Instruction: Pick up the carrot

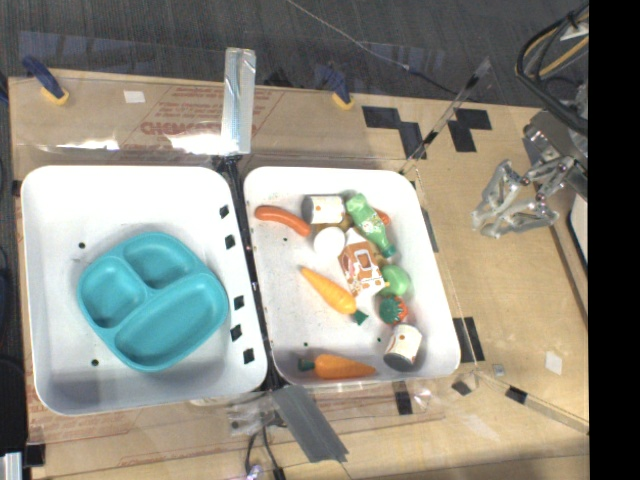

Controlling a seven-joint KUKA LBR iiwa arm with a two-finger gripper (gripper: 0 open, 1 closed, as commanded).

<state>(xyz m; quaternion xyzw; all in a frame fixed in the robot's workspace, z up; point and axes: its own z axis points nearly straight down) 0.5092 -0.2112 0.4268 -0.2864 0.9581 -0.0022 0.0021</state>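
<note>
1. Two carrot-like pieces lie in the right bin (432,268): one carrot (329,290) slants across the bin's middle, and a second carrot (340,368) lies flat along the near edge, touching or almost touching the wall. A program aiming at "the carrot" could settle on either, and the one by the wall leaves little room for a finger on that side.
2. Just beside the middle carrot sits a small printed box (361,267), with a green vegetable (396,280) beyond it; a descent slightly off line would likely pinch or shove these instead.
3. An orange sausage-shaped piece (283,219) near the far left corner could be mistaken for the target by colour.
4. The gripper (512,205) hangs over the bench, well apart from the bin's right edge; whether its claw is spread or pressed together cannot be told.
5. The carrot's tapered, rounded body would likely slip or roll out of a shallow pinch.
</note>
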